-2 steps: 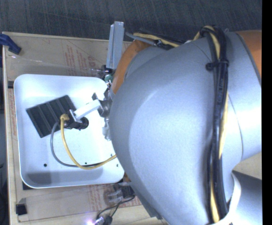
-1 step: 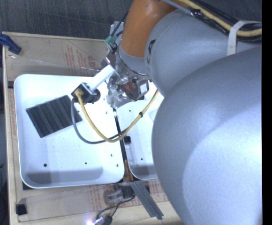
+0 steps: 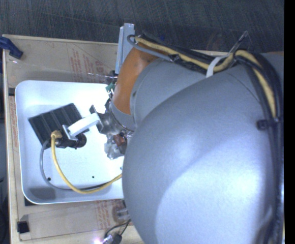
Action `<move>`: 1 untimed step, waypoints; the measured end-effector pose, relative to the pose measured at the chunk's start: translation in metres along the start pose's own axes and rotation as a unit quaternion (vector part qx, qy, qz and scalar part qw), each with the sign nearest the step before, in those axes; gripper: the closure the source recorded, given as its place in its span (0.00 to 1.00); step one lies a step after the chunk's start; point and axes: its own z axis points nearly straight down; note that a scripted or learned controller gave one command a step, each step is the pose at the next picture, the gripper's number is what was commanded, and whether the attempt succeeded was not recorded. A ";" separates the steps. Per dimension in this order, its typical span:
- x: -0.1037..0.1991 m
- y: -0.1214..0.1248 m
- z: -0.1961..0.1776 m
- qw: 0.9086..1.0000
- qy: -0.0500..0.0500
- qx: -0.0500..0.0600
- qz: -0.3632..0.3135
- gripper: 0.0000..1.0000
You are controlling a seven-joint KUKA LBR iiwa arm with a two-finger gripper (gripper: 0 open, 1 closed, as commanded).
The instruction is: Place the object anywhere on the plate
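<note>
A dark ribbed rectangular slab (image 3: 53, 118) lies flat in the upper left of the left white bin (image 3: 23, 136). My gripper (image 3: 114, 146) hangs low over the bin's right part, to the right of the slab and apart from it. A white bracket (image 3: 81, 126) sticks out from the wrist toward the slab, with a small black cylinder (image 3: 68, 141) at its end. A yellow cable (image 3: 74, 182) loops from that cylinder across the bin floor. My arm's grey body (image 3: 203, 151) hides the bin's right side and everything beyond it.
The bin floor (image 3: 86, 161) below the slab shows bare white with a few dark specks. A wooden bench edge (image 3: 61, 60) frames the bin. A blue clamp (image 3: 9, 46) sits at the bench's top left corner.
</note>
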 end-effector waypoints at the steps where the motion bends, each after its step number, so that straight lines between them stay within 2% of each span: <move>1: 0.059 -0.017 0.005 1.000 0.001 -0.001 0.000 1.00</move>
